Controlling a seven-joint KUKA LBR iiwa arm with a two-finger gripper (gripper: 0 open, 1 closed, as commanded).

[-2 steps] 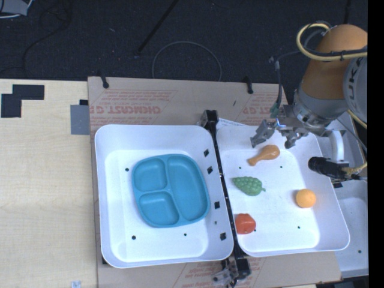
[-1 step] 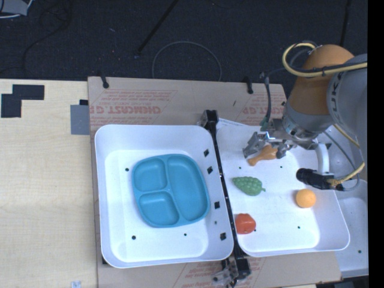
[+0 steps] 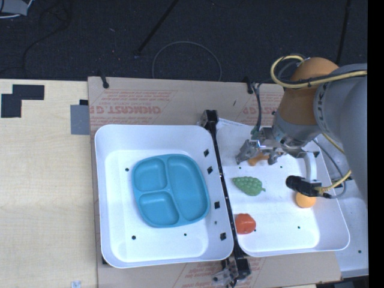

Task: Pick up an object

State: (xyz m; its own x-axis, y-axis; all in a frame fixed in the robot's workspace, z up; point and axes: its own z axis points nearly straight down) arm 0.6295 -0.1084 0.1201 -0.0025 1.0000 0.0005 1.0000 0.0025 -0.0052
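- The blue divided plate (image 3: 170, 190) is occupying most of the left bin (image 3: 114, 245), leaving only a bare margin around it.
- In the right bin (image 3: 327, 236), the arm (image 3: 336, 110) is overhanging the far corner.
- The green grape cluster (image 3: 248, 185), red piece (image 3: 245, 223) and orange ball (image 3: 305, 200) are lying well apart, leaving the near right floor open.

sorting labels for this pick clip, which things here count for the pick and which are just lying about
For the pick:
- pincer, low over the right bin
- small orange piece under the pincer
- green bumpy toy
- red-orange toy
- yellow-orange ball, partly behind a black part

Lying about:
- blue divided plate in the left bin
- cardboard sheet under both bins
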